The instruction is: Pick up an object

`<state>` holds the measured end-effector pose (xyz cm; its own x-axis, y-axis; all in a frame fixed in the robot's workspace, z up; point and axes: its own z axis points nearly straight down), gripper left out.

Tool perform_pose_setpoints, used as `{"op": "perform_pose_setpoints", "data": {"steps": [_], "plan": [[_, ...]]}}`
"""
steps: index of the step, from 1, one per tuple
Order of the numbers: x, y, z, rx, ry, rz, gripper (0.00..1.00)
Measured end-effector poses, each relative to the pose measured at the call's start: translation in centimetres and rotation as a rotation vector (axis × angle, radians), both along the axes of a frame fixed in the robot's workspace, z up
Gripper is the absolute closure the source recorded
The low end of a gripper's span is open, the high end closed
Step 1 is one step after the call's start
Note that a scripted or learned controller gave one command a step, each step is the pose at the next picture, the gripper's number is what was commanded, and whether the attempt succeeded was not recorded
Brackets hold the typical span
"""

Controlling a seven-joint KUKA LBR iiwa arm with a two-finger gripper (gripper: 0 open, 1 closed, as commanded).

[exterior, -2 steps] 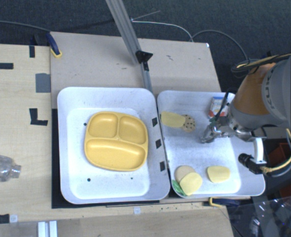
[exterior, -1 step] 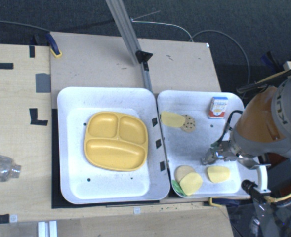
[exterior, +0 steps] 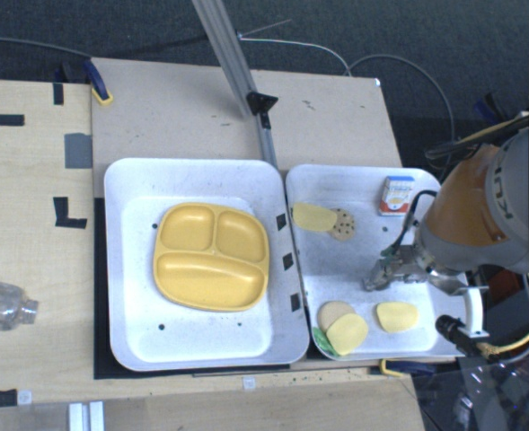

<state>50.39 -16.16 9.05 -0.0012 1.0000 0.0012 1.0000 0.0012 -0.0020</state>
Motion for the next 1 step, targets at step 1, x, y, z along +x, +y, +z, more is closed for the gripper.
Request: {"op": "perform_pose_setpoints", "data": {"steps": [1], "plan": [[11.31,-3.10,-0.14,-0.004,-0.007,0.003,1.00]]}}
